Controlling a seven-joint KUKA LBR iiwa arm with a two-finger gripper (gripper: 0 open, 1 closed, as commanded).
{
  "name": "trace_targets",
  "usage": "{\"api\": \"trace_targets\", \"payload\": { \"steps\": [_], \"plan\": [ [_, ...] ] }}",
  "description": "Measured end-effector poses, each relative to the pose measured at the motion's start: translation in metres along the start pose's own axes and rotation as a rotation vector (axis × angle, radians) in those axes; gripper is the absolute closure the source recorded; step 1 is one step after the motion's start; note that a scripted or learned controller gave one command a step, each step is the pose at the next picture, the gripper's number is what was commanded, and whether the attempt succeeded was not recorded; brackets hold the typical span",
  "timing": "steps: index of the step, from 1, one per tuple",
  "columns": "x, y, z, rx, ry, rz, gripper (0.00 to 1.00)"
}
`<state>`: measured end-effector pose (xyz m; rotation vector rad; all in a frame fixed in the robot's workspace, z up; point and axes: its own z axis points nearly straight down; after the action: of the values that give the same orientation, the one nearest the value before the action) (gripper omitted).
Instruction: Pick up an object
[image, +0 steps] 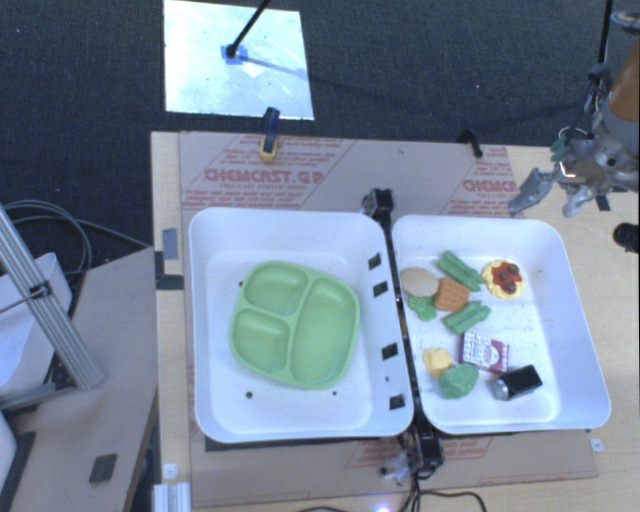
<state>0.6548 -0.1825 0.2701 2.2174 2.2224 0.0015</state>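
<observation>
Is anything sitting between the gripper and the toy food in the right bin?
Nothing visible does. The gripper is beyond the right bin's far right corner, above the bench. The nearest pieces, the pizza slice and the green bean pod, lie uncovered, with bare bin floor between them and that corner.

**Crowded middle, open edges in the right bin**

In the right bin (575, 300), toys cluster left of centre: the pizza slice (503, 278) sits at the top, the black block (516, 382) at the bottom. Right of the pizza slice, the bin floor lies bare down to the near wall. The hand (556, 190) hangs above the bin's far rim.
</observation>
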Motion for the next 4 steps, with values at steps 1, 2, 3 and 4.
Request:
{"api": "trace_targets", "payload": {
  "steps": [1,2,3,4],
  "plan": [
    [0.011,-0.076,0.122,0.017,0.006,0.003,0.00],
    [0.019,-0.123,0.184,-0.008,0.002,0.005,0.00],
    [0.030,-0.054,0.121,-0.011,-0.002,-0.006,0.00],
    [0.051,-0.025,0.184,-0.004,0.002,-0.004,0.00]
  ]
}}
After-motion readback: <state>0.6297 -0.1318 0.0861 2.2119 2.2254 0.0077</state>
